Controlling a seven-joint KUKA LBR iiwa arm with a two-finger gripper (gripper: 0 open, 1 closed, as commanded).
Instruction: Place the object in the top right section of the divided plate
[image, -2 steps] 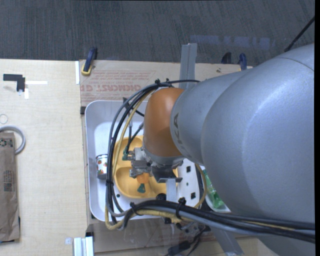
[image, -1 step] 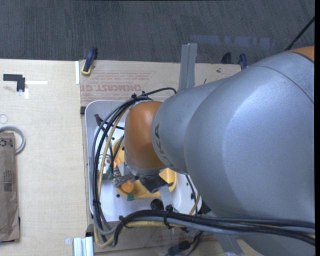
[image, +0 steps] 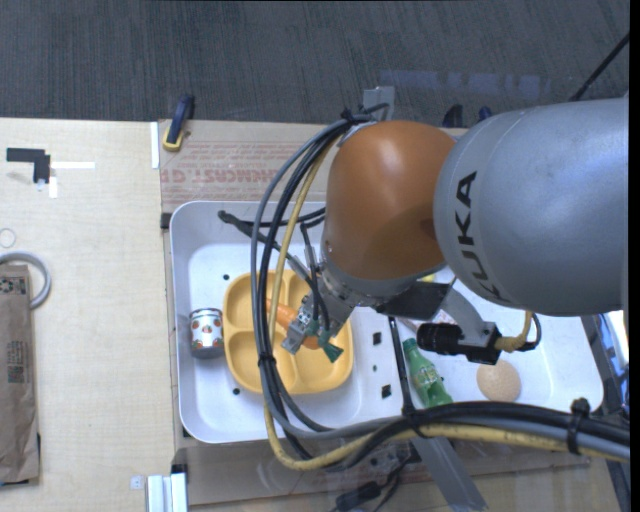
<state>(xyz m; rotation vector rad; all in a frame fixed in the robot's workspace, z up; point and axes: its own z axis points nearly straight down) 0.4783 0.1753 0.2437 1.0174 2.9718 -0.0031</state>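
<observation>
Inspector: Claw (image: 308, 335) position?

Recorder: Camera view: directly over the yellow divided plate (image: 248, 358), at its right-hand compartments. An orange object (image: 290, 314) sits at the claw tip.

Inspector: Gripped?

Recorder: Cannot tell; cables hide the contact and the opening.

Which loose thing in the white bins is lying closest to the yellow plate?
The small silver can, right beside the yellow divided plate at its left rim. The green bottle and the tan egg-shaped ball lie farther off, in the other bin.
</observation>
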